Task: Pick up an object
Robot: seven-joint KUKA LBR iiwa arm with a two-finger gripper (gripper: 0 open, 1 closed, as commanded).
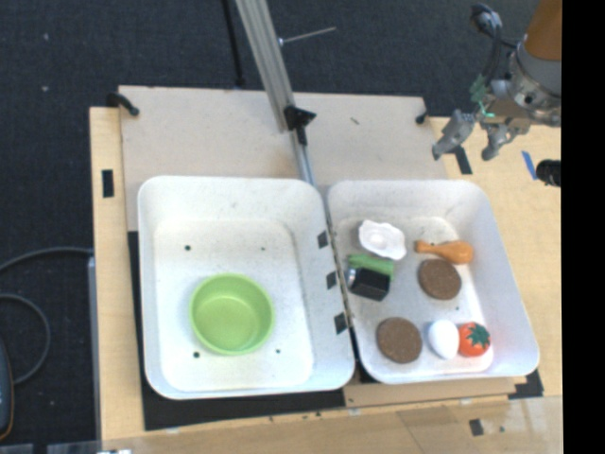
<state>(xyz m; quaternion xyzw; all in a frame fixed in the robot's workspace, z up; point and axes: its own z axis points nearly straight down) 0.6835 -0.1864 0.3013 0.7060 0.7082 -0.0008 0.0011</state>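
Hovering off the bench's far right corner, the gripper (476, 140) hangs above the wood beyond the right bin (501, 244), with its two fingers spread apart and nothing between them. Above it the grey wrist rises to an orange band at the frame's edge.

All the graspable things lie below and to its left. In the right bin, a white crumpled piece (382, 238) sits near the far left, with a green-and-black block (369, 274) just in front of it, close to the bin's left wall. A drumstick-shaped toy (446, 250) lies to the right of the white piece, and a brown disc (440, 279) rests just before it. Along the near wall sit a second brown disc (398, 340), a white egg (442, 339) and a red strawberry-like toy (475, 340); the egg and the red toy seem to touch, though it is hard to be sure.

The left bin (170, 216) holds a green bowl (232, 314), upright, toward its near side.
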